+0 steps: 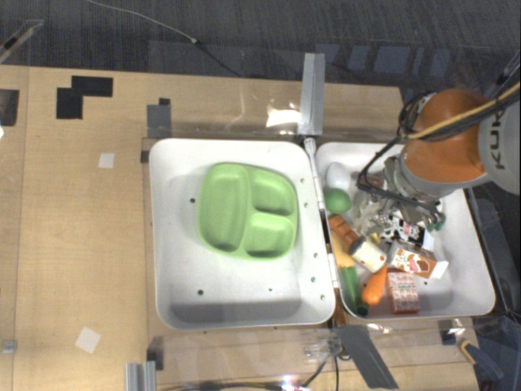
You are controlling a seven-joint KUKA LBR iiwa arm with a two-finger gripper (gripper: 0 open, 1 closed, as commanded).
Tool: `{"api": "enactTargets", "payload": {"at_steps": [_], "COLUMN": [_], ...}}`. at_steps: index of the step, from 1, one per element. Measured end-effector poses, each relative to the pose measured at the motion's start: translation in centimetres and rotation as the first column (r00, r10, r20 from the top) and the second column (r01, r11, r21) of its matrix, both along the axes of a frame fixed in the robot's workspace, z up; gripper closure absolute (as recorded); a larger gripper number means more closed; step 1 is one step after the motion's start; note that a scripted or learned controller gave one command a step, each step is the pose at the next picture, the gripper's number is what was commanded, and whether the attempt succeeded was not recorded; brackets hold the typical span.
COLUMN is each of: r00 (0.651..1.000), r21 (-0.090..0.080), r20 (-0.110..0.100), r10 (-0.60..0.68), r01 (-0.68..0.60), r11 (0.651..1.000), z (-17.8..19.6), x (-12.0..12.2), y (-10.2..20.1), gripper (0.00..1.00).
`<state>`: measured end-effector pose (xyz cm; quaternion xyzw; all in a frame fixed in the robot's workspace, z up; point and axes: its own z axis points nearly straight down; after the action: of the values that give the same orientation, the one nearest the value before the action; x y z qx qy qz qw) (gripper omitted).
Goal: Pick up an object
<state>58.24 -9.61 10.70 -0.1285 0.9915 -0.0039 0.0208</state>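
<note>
Nearest the camera, at the bottom of the camera view, the near rim of the right bin (480,304) runs along the bench, and everything else can be placed from that bin. Inside it, against its near wall, a reddish carton (403,292) lies flat, with an orange carrot (375,284) just to its left and a dark green vegetable (350,283) left of that, close to the bin's left wall. Farther in, a pale yellow block (368,255) rests beside a brown piece (342,230), and a green ball (338,200) sits near the left wall with a white rounded object (336,172) behind it, toward the far wall.

Over the middle of the bin hangs the gripper (396,222), lowered among the clutter below the arm's orange band (442,137). Whether its claw is clenched or released I cannot tell; the wrist hides it from above.

Left of that bin, touching it along the divider, stands the left bin (175,300), and a green divided plate (247,208) lies in its middle.
</note>
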Motion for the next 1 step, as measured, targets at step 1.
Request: {"api": "enactTargets", "payload": {"at_steps": [1], "r00": [0.986], "r21": [0.001], "r20": [-0.026], "r10": [0.165], "r01": [-0.165], "r11": [0.986], "z": [10.96], "x": [9.01], "y": [3.58], "gripper": [1.00]}}
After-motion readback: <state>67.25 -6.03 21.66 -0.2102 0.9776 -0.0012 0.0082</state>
